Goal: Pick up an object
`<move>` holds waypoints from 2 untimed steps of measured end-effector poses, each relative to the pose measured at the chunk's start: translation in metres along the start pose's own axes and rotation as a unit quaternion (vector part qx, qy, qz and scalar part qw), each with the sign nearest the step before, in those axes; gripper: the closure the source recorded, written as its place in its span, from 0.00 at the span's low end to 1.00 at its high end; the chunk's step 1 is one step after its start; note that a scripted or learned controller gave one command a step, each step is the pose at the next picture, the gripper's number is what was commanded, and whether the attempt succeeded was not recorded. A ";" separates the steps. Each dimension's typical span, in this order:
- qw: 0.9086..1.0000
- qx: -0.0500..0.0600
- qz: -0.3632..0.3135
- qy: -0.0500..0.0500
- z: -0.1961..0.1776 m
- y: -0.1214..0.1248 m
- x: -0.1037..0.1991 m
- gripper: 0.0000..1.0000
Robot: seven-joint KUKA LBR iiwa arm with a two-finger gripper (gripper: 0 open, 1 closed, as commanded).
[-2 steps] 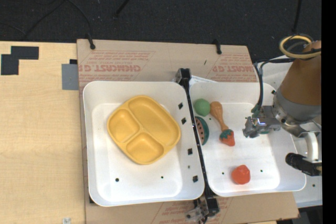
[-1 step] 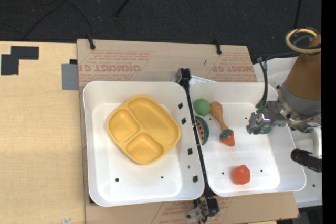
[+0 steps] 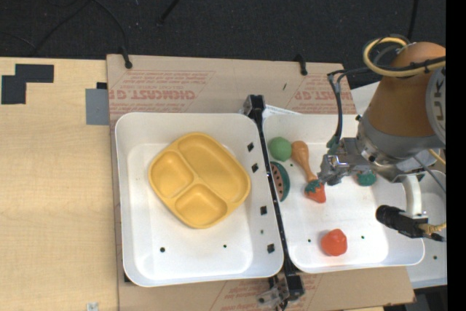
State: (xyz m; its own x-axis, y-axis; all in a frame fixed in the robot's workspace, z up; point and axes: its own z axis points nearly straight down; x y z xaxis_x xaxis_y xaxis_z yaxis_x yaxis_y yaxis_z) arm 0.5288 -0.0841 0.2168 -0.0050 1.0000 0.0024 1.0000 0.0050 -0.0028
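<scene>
Right bin (image 3: 408, 258): carrot toy (image 3: 308, 170) beside claw (image 3: 336, 170)

The two bins (image 3: 138, 149) are plain white, the left one holding a yellow divided tray (image 3: 199, 178). In the right bin lie a green ball (image 3: 279, 148), an orange-tan club-shaped toy (image 3: 303, 158) with a red and green end, and a red-orange lump (image 3: 334, 242). A teal object (image 3: 366, 177) sits beside the arm (image 3: 403, 102), which shows orange above grey. The desk (image 3: 54, 178) is pale wood-grain, with brown cardboard (image 3: 211, 87) printed in faded red lettering under the bins.
</scene>
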 end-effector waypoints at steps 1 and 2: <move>1.000 0.001 0.000 0.000 0.010 -0.009 0.054 1.00; 1.000 0.000 0.000 0.000 0.004 -0.011 0.098 1.00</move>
State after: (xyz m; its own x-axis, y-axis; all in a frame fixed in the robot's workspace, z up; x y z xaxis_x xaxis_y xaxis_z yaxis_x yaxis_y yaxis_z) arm 0.5176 0.0140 0.2127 -0.0044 1.0000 0.0017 1.0000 0.0044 -0.0035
